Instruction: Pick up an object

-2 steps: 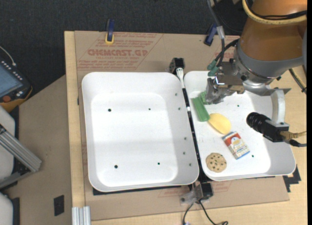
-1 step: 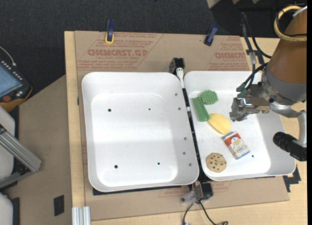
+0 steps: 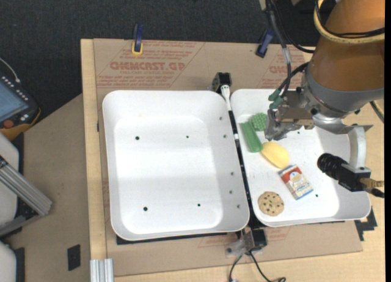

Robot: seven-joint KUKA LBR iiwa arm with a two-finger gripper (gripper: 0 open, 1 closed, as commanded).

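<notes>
We see the pincer [image 3: 276,129] low over the right bin [image 3: 342,210], just behind the yellow lump [image 3: 275,154]; we cannot tell whether it is wide or narrow. The yellow lump is smooth, rounded and pale, and lies near that bin's middle. Just left of the lump a green bar [image 3: 250,137] lies close to the bin's left wall. Behind the lump, a green studded piece [image 3: 259,120] sits partly under the pincer. A small red-and-white box [image 3: 296,182] lies just in front and to the right of the lump. A cookie [image 3: 270,203] lies farther in front, near the front rim. Bare white floor shows between lump and cookie. Well left of the lump, the left bin [image 3: 165,170] rests on the cardboard-covered tabletop [image 3: 171,60].
</notes>
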